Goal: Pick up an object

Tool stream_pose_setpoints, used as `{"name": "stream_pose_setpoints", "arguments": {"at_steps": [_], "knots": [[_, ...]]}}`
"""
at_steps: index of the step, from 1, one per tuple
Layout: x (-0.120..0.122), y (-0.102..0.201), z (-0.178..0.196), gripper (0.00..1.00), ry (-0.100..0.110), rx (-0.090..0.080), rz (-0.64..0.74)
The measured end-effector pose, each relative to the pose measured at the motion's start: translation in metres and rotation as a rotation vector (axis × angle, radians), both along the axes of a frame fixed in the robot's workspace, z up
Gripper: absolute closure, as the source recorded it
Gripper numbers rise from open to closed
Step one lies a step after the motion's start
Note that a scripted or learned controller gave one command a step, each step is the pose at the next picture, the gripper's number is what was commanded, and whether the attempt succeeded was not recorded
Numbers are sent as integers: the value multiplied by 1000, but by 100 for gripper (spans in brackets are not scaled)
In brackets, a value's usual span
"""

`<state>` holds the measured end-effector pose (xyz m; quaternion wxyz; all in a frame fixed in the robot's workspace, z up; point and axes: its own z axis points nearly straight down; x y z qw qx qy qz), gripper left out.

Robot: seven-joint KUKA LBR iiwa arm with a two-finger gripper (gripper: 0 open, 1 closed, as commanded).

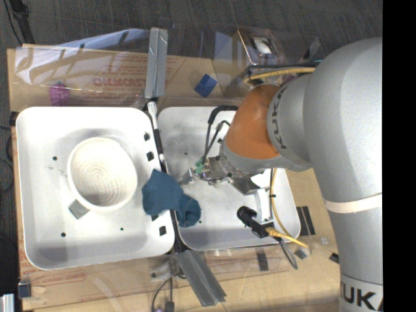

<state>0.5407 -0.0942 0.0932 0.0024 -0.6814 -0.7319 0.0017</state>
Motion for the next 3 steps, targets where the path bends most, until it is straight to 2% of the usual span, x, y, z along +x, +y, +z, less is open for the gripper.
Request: {"name": "stream_pose_setpoints", "arguments": {"at_steps": [1,2,3], "knots": [[-64,1,-2,0,-3,1,114],[-3,-10,-2,0,-3,0,61],[-65,-6,-2,0,-2,3,320]]}}
